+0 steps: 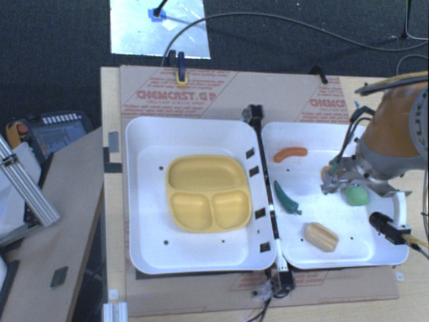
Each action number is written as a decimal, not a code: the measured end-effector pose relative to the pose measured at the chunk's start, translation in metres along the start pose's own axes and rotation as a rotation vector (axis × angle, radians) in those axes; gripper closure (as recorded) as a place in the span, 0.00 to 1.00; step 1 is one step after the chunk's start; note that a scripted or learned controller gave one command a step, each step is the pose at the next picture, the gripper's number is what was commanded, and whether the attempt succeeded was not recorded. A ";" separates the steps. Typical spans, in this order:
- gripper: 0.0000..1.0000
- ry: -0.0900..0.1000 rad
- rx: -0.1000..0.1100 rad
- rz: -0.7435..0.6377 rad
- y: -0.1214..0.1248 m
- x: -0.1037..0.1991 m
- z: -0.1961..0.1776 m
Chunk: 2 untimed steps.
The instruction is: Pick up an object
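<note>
A pepper [287,198] and bread roll [321,237] are seen around 8 o'clock of the gripper [333,182]; a green ball [356,195] sits beside it; jaws state can't be told.

Right bin: orange sausage [290,154], green pepper [287,199], bread roll [321,237], green ball [356,195].

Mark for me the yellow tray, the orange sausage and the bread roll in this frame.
yellow tray [201,173]: camera view, on the floor of its large upper compartment.
orange sausage [290,154]: camera view, on the middle of its length.
bread roll [321,237]: camera view, on the centre of its top.
</note>
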<state>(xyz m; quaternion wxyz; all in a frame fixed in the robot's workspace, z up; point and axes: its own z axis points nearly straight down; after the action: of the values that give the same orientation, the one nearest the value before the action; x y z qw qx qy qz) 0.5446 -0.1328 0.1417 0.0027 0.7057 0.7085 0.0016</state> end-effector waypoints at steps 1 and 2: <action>1.00 0.000 -0.002 0.000 0.011 -0.002 -0.059; 1.00 0.000 -0.002 -0.001 0.013 -0.003 -0.113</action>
<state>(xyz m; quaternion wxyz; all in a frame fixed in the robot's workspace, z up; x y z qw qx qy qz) 0.5571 -0.1353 0.2551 0.0034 0.7053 0.7089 0.0021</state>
